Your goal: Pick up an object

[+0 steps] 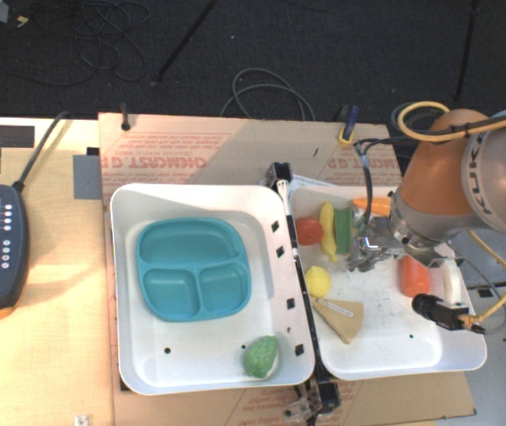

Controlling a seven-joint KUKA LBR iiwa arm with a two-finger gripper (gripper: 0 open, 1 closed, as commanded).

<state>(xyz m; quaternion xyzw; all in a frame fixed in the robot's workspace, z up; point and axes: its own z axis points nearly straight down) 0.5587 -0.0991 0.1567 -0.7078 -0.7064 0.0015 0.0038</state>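
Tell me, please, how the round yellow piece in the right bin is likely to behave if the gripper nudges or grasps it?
The yellow ball-like piece looks round and smooth, so a nudge would probably send it rolling, perhaps toward the tan wedge beside it. Its curved sides may slip out of a two-finger pinch unless centred. It appears to be a small toy, so likely light.

Arm (453, 180) bent down, tool (366, 248) lowered leftward.

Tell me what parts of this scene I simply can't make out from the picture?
- The gripper: the arm's orange band and wrist cover it from above in the camera view, so its fingers can't be judged.
- The orange piece at the right bin's far wall: the arm hides most of it.
- The green piece and the yellow piece beside it: too small to identify.
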